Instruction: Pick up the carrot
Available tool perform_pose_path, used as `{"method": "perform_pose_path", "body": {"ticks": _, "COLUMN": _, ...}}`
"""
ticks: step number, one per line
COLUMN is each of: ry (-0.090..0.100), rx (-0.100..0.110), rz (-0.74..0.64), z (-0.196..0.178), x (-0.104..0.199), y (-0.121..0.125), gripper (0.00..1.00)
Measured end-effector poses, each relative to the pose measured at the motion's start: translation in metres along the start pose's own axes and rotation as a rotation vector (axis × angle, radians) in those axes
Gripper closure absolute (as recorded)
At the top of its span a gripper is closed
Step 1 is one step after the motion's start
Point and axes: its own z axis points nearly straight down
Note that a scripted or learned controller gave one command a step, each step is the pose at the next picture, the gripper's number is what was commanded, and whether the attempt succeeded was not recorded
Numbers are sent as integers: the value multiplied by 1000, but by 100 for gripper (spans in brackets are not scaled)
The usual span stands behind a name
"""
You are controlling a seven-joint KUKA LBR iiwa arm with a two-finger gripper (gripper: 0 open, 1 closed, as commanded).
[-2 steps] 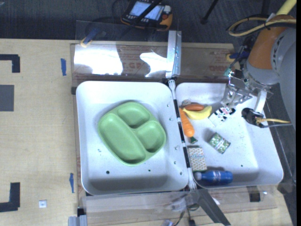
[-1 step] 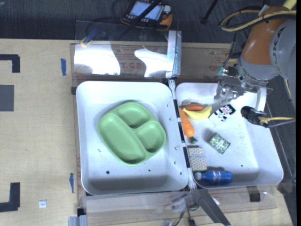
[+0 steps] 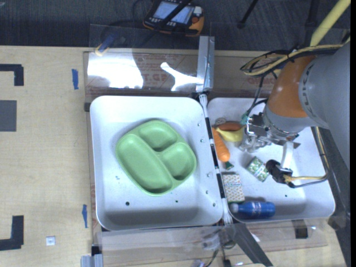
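Carrot (image 3: 221, 147) lies against left wall of right bin (image 3: 311, 202), tip toward 5 o'clock. Gripper (image 3: 251, 143) hovers just at carrot's 3 o'clock; finger spread unclear from here.

Orange carrot (image 3: 221, 147); green divided plate (image 3: 156, 156) in white left bin (image 3: 111, 115); blue bottle (image 3: 253, 208); yellow banana (image 3: 230, 134); checkered packet (image 3: 233, 186); grey arm (image 3: 328, 88), orange band (image 3: 290, 90).
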Motion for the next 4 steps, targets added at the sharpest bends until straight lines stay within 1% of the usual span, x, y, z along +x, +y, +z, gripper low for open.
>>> {"method": "perform_pose_path", "body": {"ticks": 1, "ry": 0, "rx": -1, "rz": 1, "z": -10, "x": 0, "y": 1, "gripper": 100}}
{"method": "perform_pose_path", "body": {"ticks": 2, "ry": -2, "rx": 6, "rz": 25, "z": -10, "x": -17, "y": 35, "gripper": 100}}
{"method": "perform_pose_path", "body": {"ticks": 3, "ry": -2, "rx": 10, "rz": 188, "z": -97, "x": -3, "y": -77, "gripper": 100}}
{"method": "perform_pose_path", "body": {"ticks": 4, "ry": 1, "rx": -3, "rz": 242, "z": -47, "x": -32, "y": -104, "gripper": 100}}
